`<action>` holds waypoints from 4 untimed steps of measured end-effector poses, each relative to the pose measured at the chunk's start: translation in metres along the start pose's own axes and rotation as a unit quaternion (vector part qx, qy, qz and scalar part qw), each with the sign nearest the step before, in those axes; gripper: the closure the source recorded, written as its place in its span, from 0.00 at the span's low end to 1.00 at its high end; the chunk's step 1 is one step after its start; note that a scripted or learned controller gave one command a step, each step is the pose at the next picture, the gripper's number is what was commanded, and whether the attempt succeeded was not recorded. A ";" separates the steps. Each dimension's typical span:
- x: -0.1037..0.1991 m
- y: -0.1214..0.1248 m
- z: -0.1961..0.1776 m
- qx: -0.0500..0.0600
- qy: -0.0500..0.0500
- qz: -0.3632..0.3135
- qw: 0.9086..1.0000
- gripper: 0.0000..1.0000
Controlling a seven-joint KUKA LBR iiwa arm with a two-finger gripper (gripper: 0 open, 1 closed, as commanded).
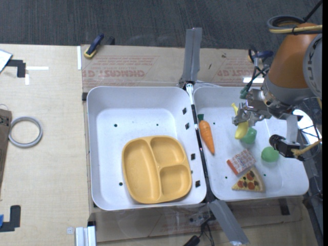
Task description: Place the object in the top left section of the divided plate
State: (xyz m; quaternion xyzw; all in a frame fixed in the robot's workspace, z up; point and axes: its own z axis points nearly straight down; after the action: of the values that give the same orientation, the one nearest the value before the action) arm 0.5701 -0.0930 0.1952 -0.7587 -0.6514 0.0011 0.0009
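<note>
Below, you see the yellow three-section plastic plate (156, 168) in the left white bin (102, 137). Right of the plate, the right white bin (287, 188) holds an orange toy carrot (206, 136), a yellow-green toy (245, 132), a green ball (269, 154), a red-striped packet (241, 161) and a pizza slice (249, 181). The gripper (246, 116) hangs over the yellow-green toy; whether it grips cannot be told. Cardboard (133, 65) behind reads "CHEMICALS".

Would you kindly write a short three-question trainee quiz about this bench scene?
1. True or false: the yellow divided plastic plate lies in the left white bin.
2. Which item lies nearest the divider between the bins? A) orange toy carrot B) toy pizza slice C) green ball
3. Fill in: the end effector hovers over the ____ bin.

Key: 1 true; 2 A; 3 right.
</note>
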 end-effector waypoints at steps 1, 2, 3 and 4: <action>0.021 0.062 -0.041 -0.001 -0.001 0.040 0.999 1.00; 0.097 0.033 0.005 0.001 -0.001 0.270 0.963 1.00; 0.067 0.070 -0.107 0.000 -0.001 0.394 0.919 1.00; 0.106 0.058 -0.230 -0.001 -0.001 0.572 0.820 1.00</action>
State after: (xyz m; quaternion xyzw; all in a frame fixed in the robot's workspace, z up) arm 0.6438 0.0028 0.4253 -0.9950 -0.1000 0.0014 -0.0006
